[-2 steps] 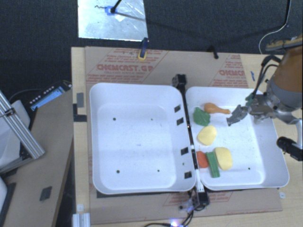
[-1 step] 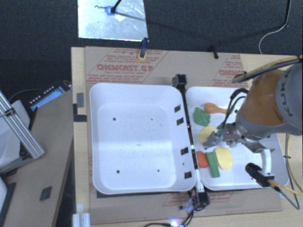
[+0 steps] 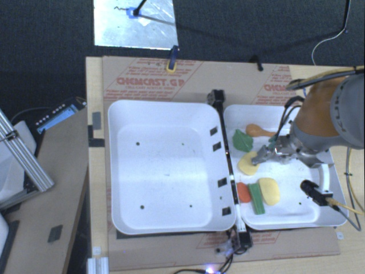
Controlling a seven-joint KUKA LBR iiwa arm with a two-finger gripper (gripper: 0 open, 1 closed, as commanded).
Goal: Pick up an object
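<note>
Over the shallow white plastic bin on the view's right [image 3: 288, 211], the grey two-finger gripper [image 3: 263, 154] is being held low among the objects, reached in from the right by the grey arm with the orange band [image 3: 319, 116]. Its tip is being shown just beside, or possibly touching, the upper edge of the pale yellow flattish rounded piece [image 3: 248, 165]; which of the two cannot be told. Whether the gripper is spread or pressed together cannot be told either, and nothing is being seen lifted.

All candidate objects are lying on the floor of this bin:
- the green leafy toy vegetable [image 3: 242, 140] and the tan drumstick-shaped piece [image 3: 259, 131], above the gripper in the view;
- the yellow lemon-shaped piece [image 3: 270, 190], the dark green stick [image 3: 256, 199] and the red-orange rounded piece [image 3: 243, 192], below it, close together.

Nothing is lying in the shallow white plastic bin on the view's left [image 3: 165, 164].

Progress is being judged as partial: the approach appears to be completed, with the pale yellow piece as the likely target. The grasp and the lift are being regarded as not yet done.
</note>
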